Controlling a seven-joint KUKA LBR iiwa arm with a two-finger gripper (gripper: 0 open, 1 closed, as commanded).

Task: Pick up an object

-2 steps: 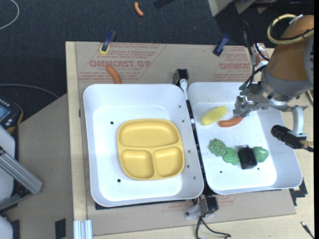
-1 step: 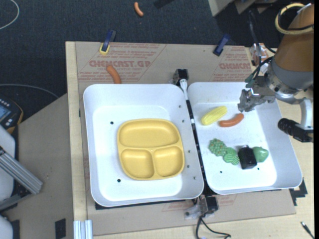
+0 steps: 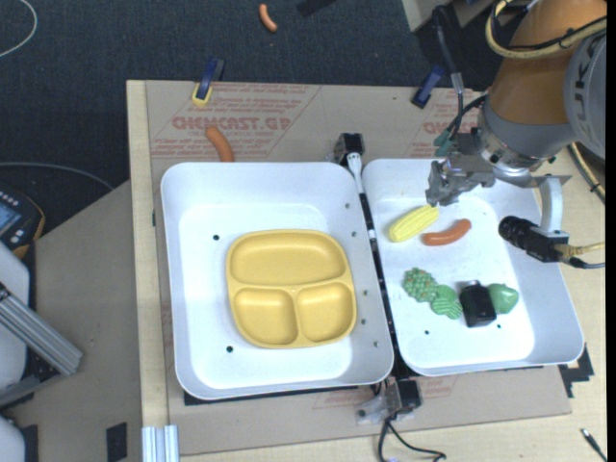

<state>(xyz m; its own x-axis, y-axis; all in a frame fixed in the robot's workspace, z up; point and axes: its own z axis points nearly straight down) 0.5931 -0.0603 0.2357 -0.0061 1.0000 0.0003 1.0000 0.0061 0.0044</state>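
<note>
Gripper (image 3: 441, 192), camera view: I see it low over the far part of the right bin (image 3: 539, 346), its tip just above the yellow corn cob (image 3: 413, 223); I cannot tell its state from here, and nothing is visibly held. The grey arm (image 3: 539, 65), with its orange band, enters from the right.

Right bin: the corn cob lies near the inner wall, with an orange sausage (image 3: 448, 233) just beside it on the right. Nearer the camera I see a green bumpy vegetable (image 3: 429, 292), a black block (image 3: 477, 304) touching it, and a lighter green piece (image 3: 505, 298) behind the block.

Left bin (image 3: 188, 287): a yellow divided plate (image 3: 290, 288) with three compartments lies in the middle, flat.

Counter (image 3: 289, 128): a brown board printed with red lettering carries both bins. A second orange sausage (image 3: 220, 142) lies on it beyond the left bin. A blue and yellow clamp (image 3: 206, 81) and a blue clamp (image 3: 428, 86) grip the far edge.

Room: the dark carpeted floor (image 3: 115, 27) lies beyond the counter, with a small orange item (image 3: 268, 16) on it. At the left I see aluminium framing (image 3: 38, 330).
</note>
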